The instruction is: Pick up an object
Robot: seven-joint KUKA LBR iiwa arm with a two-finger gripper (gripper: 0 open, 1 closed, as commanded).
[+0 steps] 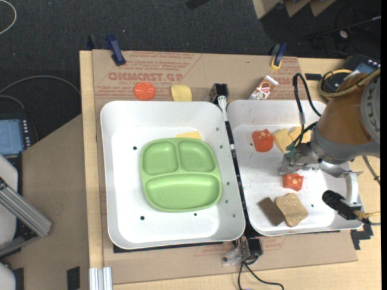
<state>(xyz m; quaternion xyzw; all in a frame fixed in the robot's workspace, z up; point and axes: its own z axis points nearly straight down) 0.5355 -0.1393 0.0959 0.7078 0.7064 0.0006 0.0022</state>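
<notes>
Spreading under everything, the brown bench board (151, 71) carries two white bins that touch along their inner rims, so no gap lies between them. The left bin (121, 180) has bare floor along all four walls, since its one large thing, a green three-compartment plate (180, 173), sits near the middle; a single pale yellow flat piece (188, 135) pokes out from behind the plate's far edge. The right bin (254, 180) is more crowded: its left half and near-left corner are open, while the grey arm (341, 122) covers its right side. The gripper (295, 161) hangs low over the bin's middle, and how far open it is cannot be told, nor whether it has hold of anything. Five things lie in this bin. One tan spongy piece (292, 210) rests against one dark brown block (269, 212) by the near wall. One red toy vegetable (262, 141) and one yellow chunk (283, 139) sit side by side toward the far wall, the chunk close beside the gripper. One small red cube (293, 182) lies just below the gripper in the view, between it and the tan piece. Beyond the bins' far rims, three loose things stand on the board: one orange round piece (144, 90), one yellow block (181, 93) and one red-and-white packet (263, 89). Two blue clamps (115, 49) grip the board's far edge.
</notes>
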